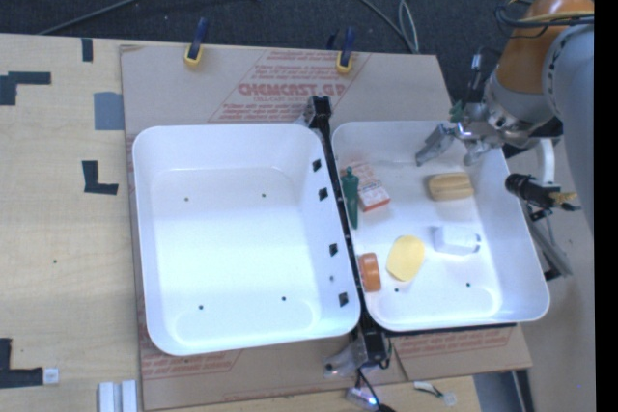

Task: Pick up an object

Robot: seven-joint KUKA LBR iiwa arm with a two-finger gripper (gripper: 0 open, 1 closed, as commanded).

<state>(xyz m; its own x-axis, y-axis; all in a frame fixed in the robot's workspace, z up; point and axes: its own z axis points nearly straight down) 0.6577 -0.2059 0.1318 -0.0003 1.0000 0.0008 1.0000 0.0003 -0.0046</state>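
Fingers (442,142) on my end hang spread and empty over the right bin (521,304), just above the tan block (450,186), probably lined up that way so I can drop onto it.

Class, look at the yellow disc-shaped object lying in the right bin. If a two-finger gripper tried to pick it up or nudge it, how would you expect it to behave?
The yellow disc lies flat on the right bin floor, so it probably won't roll when nudged; it would likely slide. Its low profile may leave little edge to grip from above. It looks small and thin, so probably light. Whether it is stiff or soft cannot be told.
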